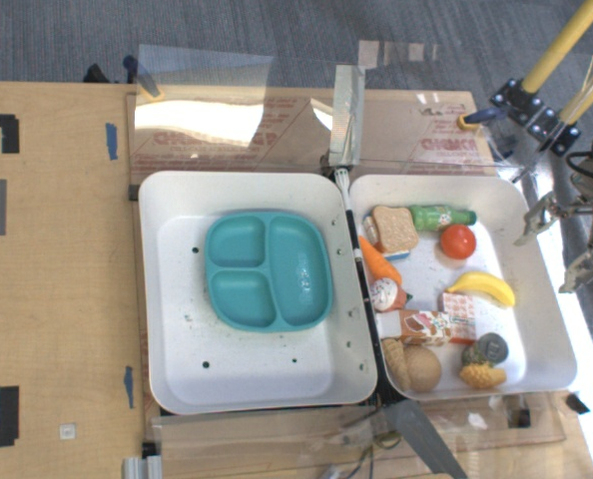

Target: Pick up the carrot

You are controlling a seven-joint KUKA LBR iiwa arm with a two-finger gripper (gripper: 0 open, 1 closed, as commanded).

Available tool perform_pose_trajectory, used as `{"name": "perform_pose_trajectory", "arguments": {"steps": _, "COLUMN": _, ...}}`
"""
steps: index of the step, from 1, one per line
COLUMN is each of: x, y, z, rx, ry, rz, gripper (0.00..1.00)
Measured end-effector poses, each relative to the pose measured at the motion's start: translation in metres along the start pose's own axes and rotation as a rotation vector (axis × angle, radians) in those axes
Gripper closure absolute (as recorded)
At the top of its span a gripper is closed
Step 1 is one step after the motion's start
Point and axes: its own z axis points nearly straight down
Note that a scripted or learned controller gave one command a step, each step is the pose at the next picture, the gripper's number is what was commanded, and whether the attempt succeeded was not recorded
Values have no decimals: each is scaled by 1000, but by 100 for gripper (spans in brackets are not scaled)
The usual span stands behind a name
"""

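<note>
The carrot (379, 259) is a small orange cone lying against the left wall of the right bin (536, 297). It slants from upper left to lower right. Its upper end sits just below a slice of brown bread (393, 231). Its lower end touches a round white and red item (384, 293).
The right bin also holds a green bottle (441, 216), a tomato (457, 241), a banana (483, 287), a red and white box (438, 325), tan rolls (416, 365) and a corn cob (483, 374). A teal divided plate (270, 269) lies in the left bin (167, 297). Yellow and metal fixtures (551, 118) stand at the right.
</note>
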Motion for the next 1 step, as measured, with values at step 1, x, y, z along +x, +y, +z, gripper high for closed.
{"name": "perform_pose_trajectory", "arguments": {"steps": 1, "x": 51, "y": 29, "z": 87, "rx": -4, "ry": 6, "rz": 245, "gripper": 0}}
